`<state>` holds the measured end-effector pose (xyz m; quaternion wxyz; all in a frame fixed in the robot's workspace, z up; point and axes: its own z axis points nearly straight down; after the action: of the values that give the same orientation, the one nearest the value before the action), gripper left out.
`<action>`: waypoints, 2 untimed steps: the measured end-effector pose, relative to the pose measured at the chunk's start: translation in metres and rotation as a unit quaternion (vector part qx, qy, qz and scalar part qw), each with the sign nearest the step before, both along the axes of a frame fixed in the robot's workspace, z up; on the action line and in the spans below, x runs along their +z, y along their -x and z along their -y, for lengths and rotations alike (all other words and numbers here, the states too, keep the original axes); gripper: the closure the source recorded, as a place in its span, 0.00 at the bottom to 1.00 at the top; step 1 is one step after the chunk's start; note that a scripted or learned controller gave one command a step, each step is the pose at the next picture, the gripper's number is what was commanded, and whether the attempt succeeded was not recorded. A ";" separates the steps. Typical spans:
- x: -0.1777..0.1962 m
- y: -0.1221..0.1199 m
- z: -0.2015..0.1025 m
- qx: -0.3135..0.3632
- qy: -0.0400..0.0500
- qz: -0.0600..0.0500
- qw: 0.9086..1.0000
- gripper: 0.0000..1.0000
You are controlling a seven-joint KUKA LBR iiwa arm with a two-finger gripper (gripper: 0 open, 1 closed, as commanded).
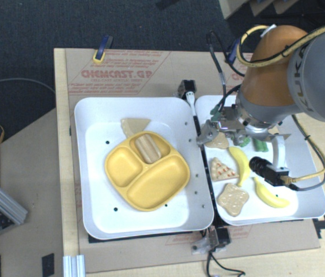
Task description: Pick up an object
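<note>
right bin [309, 211], near edge: toast-shaped piece [233, 198], banana [270, 194]; behind them pizza slice [222, 168], second banana [240, 162]; gripper [231, 133] just above these, finger state cannot be told; left bin [87, 154]: yellow divided plate [146, 176].

two white bins [87, 172], two bananas [241, 161], one yellow divided plate [147, 175].

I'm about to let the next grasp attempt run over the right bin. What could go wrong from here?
1. The items in the right bin lie crowded: two bananas, a pizza slice and a toast-shaped piece sit close, so a grasp may nudge or catch a neighbour.
2. The wrist covers the gripper, so I cannot confirm any grasp.
3. Loose cables hang over the bin and might snag.
</note>
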<state>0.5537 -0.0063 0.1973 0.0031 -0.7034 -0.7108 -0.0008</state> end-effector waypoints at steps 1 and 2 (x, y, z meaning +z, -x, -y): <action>0.011 -0.001 0.007 -0.005 0.002 0.002 1.000 1.00; 0.114 0.048 -0.005 -0.004 0.002 0.006 1.000 1.00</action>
<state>0.5052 -0.0013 0.3114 -0.0028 -0.7062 -0.7080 -0.0037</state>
